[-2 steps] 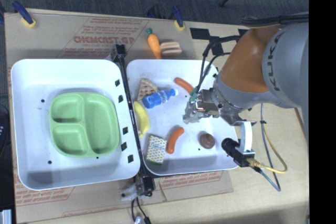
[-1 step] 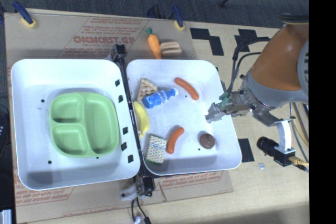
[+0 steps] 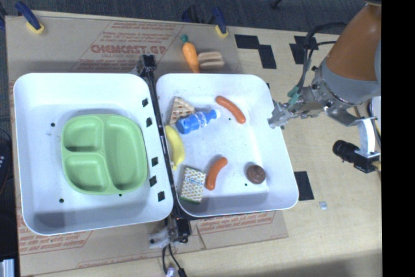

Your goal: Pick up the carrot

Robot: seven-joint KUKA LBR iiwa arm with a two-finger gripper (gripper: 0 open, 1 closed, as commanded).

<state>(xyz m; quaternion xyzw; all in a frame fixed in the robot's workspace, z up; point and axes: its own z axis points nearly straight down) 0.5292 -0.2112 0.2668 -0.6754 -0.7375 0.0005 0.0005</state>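
Observation:
The carrot [image 3: 190, 55], orange with a green top, lies on the cardboard just behind the right bin's [image 3: 279, 146] back rim, outside both bins. A tan bun-like piece [image 3: 211, 60] rests against its right side. My gripper [image 3: 280, 115] hangs over the bench just off the right bin's right rim, well to the right of the carrot and nearer the front. Nothing shows in it.
The right bin holds two orange sausages [image 3: 231, 109] [image 3: 216, 172], a blue bottle [image 3: 196, 120], a banana [image 3: 174, 146], a wedge of toast [image 3: 181, 107], a small patterned box [image 3: 192, 184] and a brown round piece [image 3: 255, 173]. A green divided plate [image 3: 104, 152] sits in the left bin [image 3: 32, 139].

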